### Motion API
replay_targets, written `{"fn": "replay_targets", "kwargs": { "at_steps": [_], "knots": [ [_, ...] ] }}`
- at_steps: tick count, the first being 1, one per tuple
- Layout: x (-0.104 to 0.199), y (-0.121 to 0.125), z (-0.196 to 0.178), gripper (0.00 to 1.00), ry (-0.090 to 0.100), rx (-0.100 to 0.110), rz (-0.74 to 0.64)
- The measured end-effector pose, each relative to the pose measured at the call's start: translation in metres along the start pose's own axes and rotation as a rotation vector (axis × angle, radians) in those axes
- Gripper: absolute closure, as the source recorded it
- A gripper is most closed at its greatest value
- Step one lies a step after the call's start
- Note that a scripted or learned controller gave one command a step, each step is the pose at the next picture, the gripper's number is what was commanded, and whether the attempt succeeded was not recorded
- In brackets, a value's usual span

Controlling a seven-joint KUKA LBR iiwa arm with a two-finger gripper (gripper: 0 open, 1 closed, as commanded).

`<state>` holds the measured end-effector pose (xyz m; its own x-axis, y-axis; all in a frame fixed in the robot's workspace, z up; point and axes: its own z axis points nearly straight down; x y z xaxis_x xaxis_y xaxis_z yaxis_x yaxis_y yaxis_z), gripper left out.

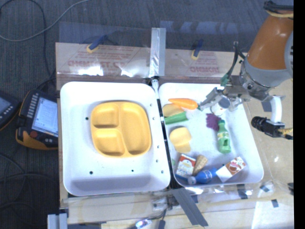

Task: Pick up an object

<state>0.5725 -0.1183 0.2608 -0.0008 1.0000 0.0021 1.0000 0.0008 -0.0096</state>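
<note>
Bench: dark carpet around, two white bins | left bin (pixel 71 142): yellow divided tray (pixel 120 129) | right bin (pixel 250 151): carrot (pixel 183 103), orange, tapered, lying at back edge | gripper (pixel 213 104): just beside carrot's tip, holding nothing, finger state cannot be told

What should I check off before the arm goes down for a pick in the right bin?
1. Pincer over the right bin, not the rim: ok, it sits above the bin's upper part.
2. Nothing held between its fingers: cannot tell from this view.
3. Target near the pincer: ok, the carrot and purple toy lie close by.
4. Target free of neighbours: not ok for the carrot, which touches the yellow piece below it; the green bottle lies apart.
5. Left bin with the yellow tray out of the arm's path: ok.
</note>
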Motion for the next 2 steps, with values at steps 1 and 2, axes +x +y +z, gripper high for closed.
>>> {"fn": "replay_targets", "kwargs": {
  "at_steps": [1,2],
  "knots": [
    [-0.059,0.028,0.162,0.00,0.000,-0.006,-0.082],
    [-0.067,-0.013,0.154,0.00,0.000,-0.002,-0.215]
  ]
}}
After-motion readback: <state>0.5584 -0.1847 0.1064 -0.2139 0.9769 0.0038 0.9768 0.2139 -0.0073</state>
